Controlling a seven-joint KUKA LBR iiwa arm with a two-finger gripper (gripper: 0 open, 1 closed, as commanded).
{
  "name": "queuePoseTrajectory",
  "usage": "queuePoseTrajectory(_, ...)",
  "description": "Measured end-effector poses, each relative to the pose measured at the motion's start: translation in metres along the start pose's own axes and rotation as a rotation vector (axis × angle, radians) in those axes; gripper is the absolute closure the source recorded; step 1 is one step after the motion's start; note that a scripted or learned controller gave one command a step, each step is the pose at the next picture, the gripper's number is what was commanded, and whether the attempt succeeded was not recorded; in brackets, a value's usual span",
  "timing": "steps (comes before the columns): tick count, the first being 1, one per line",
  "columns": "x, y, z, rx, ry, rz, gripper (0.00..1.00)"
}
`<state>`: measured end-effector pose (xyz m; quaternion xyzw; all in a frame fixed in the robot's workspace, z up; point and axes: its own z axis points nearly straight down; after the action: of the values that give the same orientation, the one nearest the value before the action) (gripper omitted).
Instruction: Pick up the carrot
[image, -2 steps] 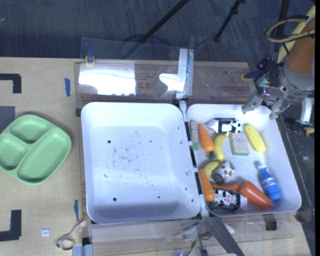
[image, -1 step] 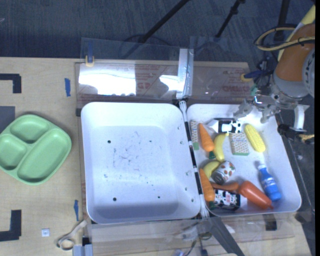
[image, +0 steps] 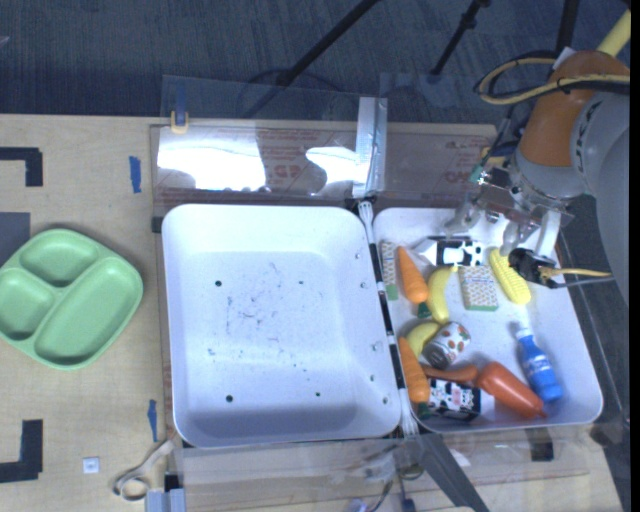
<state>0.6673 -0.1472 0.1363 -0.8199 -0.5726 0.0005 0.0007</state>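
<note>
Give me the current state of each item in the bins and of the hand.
hand: above right bin's far edge, holding nothing visible
carrot: lying flat near the divider, untouched
second carrot: lying flat at the near side
corn: lying flat
blue bottle: on its side
left bin: marked floor

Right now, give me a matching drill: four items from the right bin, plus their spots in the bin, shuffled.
Items:
1. carrot
2. blue bottle
3. corn
4. gripper

Places:
A. right side of the bin, toward the near edge
B. over the bin's far edge
C. by the left wall, in the far half
D. right of the checked sponge

Pairs: 1-C, 2-A, 3-D, 4-B
</note>
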Motion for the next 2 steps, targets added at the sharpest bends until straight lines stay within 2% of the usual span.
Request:
queuePoseTrajectory(1,0.0014,0.0007,-0.0112,-0.003,-0.001,-0.003,1.00)
queuePoseTrajectory(2,0.0017,0.0006,-0.0110,-0.002,-0.001,-0.003,0.00)
